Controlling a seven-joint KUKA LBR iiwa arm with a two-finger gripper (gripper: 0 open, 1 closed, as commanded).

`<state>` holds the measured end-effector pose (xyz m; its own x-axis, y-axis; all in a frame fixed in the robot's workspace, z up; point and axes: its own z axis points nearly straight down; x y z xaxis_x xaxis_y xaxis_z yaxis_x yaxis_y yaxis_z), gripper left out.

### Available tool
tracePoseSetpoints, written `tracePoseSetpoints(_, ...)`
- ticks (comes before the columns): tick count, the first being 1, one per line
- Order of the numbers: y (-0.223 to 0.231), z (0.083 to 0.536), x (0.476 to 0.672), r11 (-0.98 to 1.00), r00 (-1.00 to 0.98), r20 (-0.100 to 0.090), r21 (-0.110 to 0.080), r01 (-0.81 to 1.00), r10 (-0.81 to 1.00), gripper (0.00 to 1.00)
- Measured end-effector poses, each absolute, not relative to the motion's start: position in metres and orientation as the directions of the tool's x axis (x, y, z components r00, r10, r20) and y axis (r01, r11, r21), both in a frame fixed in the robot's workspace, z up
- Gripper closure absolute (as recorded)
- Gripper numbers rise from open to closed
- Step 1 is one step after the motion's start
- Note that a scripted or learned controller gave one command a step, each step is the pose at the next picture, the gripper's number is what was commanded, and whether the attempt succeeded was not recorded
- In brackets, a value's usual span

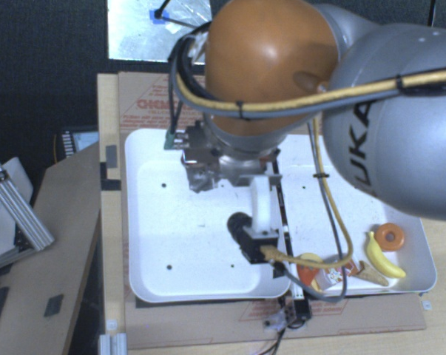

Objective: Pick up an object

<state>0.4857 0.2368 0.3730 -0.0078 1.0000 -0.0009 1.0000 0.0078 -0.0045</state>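
Over the left bin [171, 228] hangs the arm [370, 102], its gripper [206, 165] above white floor. We can't tell if it's open or closed, because the wrist blocks it.

All candidates lie in the right bin [356, 209], along its front edge:
- banana [384, 257] near the front-right corner
- orange round item [390, 236] just behind the banana
- red-and-white packet [322, 274] toward the front-left corner
- small tan piece [370, 274] between packet and banana

Risks as we see them:
- Closing at this spot likely grabs air.
- The items crowd the front wall, so a descent there could clip the rim or pinch two at once.
- The curved banana may roll out.
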Motion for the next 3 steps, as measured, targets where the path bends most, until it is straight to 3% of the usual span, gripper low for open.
tracePoseSetpoints(1,0.195,0.360,0.494,-0.003,0.003,-0.001,0.000,1.000,1.000,1.00)
tracePoseSetpoints(2,0.236,0.304,0.616,0.001,-0.001,0.002,0.007,1.000,1.000,1.00)
tracePoseSetpoints(3,0.225,0.248,0.573,-0.001,0.001,-0.002,-0.006,1.000,1.000,1.00)
